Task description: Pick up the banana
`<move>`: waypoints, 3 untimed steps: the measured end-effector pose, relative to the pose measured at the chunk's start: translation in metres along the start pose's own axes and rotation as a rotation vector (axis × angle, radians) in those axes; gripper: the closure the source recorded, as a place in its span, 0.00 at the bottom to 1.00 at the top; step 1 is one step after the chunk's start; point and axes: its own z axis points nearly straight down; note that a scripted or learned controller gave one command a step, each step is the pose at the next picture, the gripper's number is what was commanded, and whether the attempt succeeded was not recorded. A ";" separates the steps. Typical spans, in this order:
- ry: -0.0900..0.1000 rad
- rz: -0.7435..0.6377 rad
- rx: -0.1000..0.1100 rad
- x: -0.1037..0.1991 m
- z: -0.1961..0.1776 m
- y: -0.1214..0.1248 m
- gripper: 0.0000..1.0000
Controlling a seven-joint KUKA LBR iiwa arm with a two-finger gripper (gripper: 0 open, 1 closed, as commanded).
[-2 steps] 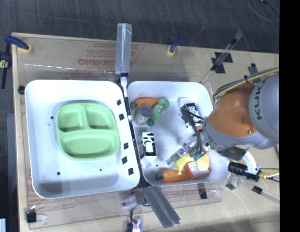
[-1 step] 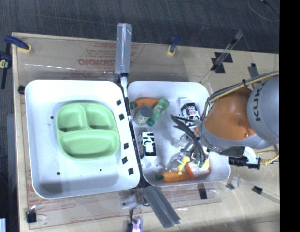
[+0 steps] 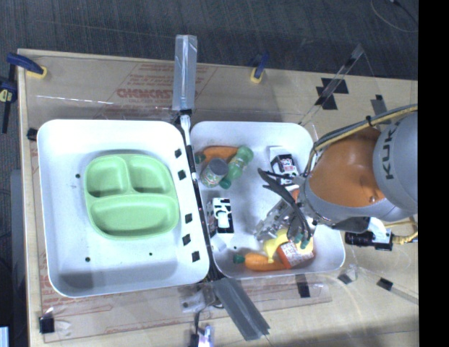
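The banana (image 3: 272,247) lies near the front wall of the right bin (image 3: 242,132); I see a short yellow piece of it, wedged between an orange carrot (image 3: 254,262) and a small orange carton (image 3: 293,254). My gripper (image 3: 283,223) hangs low over the bin just behind the banana, its metal tip close above the fruit. From here I cannot make out whether it touches the banana. The arm's grey and orange wrist (image 3: 347,179) covers the bin's right side.
In the right bin's back part lie a green bottle (image 3: 237,163), a grey can (image 3: 212,170), another orange piece (image 3: 218,152) and a small black-and-white box (image 3: 283,165). A white-and-black packet (image 3: 223,215) lies by the divider. The left bin (image 3: 58,251) holds a green sectioned plate (image 3: 130,194).
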 end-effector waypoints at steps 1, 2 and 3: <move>0.000 0.000 0.000 0.000 0.000 0.000 0.00; -0.002 -0.005 0.000 -0.001 -0.010 0.001 1.00; -0.003 -0.005 0.000 -0.001 -0.010 0.001 0.00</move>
